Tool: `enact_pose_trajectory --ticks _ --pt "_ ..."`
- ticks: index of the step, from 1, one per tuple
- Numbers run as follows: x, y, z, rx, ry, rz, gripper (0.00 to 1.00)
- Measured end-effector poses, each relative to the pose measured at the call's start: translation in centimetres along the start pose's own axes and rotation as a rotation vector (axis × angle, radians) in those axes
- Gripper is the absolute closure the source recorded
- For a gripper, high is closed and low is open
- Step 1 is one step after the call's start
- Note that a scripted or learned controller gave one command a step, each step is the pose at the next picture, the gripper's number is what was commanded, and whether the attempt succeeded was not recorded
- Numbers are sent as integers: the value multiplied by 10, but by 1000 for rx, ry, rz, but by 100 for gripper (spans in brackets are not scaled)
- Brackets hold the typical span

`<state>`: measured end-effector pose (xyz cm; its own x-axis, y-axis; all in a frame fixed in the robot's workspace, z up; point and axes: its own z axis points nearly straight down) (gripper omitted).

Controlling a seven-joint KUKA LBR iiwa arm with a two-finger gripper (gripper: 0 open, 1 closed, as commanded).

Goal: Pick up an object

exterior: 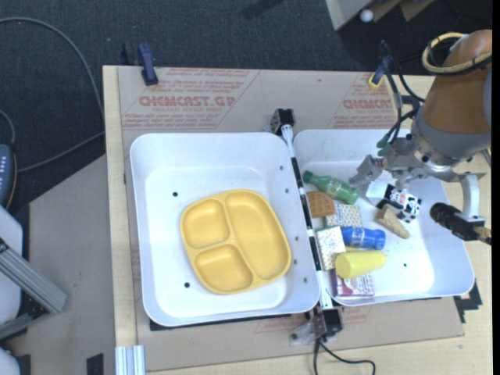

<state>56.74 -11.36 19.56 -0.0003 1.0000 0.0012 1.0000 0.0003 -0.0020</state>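
Nearest the camera, at the front edge of the right bin (449,283), a patterned card (355,285) lies flat, with a yellow bottle (360,262) lying on its side just behind it. Both sit below and to the left of the claw (402,180) as seen from above. Just behind the yellow bottle is a blue container (362,237) on its side, and beside that, against the divider between the bins, a pale yellow packet (329,243). Between these and the claw lie a speckled packet (348,215) and a brown textured square (320,204). A tan wedge-shaped piece (393,223) lies just below the claw, and a small black-and-white cow-patterned toy (403,202) sits almost directly under it, close to the fingertips but not visibly between them. A green bottle (331,186) lies on its side just left of the claw, at about the same depth.

Well to the left of the claw, the left bin (156,209) holds a yellow divided plate (234,241) with three compartments.

The claw hangs over the rear part of the right bin, its grey fingers splayed apart, with nothing gripped. The arm's orange band (461,92) rises behind it to the right. Both bins rest on a cardboard-covered tabletop (234,100) with red print, and a blue clamp (146,62) grips its far left edge.
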Motion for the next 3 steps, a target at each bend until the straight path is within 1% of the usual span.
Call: enact_pose_trajectory --ticks 1,2,3 --pt "20 12 97 -13 1 -1 0" --pt "-21 59 73 -5 -3 1 0" --pt "19 42 107 -9 -3 0 0"
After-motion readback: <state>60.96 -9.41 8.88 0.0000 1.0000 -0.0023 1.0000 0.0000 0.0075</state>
